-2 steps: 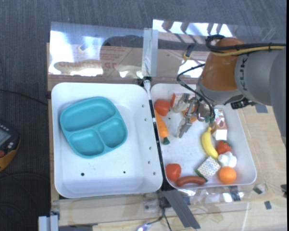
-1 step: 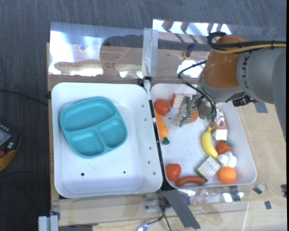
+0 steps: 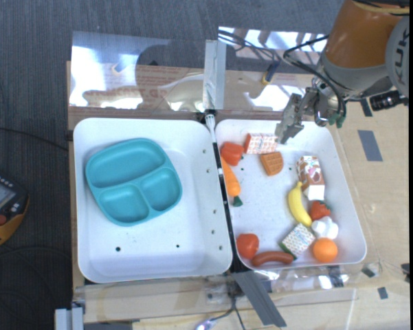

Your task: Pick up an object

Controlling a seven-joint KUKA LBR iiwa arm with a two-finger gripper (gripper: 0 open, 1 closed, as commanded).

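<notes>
Pincer (image 3: pixel 286 135) is hanging over the right bin's (image 3: pixel 348 205) far edge, its grip state unreadable, with the red-checked block (image 3: pixel 261 143) lying just left of it, long axis crosswise.

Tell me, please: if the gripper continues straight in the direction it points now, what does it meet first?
Most likely the pink-and-white box. The gripper slants down-left just beside it, at the back of the right bin. Depth is unclear from above, so it could instead reach the bin floor.

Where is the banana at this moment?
The banana lies in the right bin, toward its right side, between the carrot on its left and the tomato on its right.
</notes>
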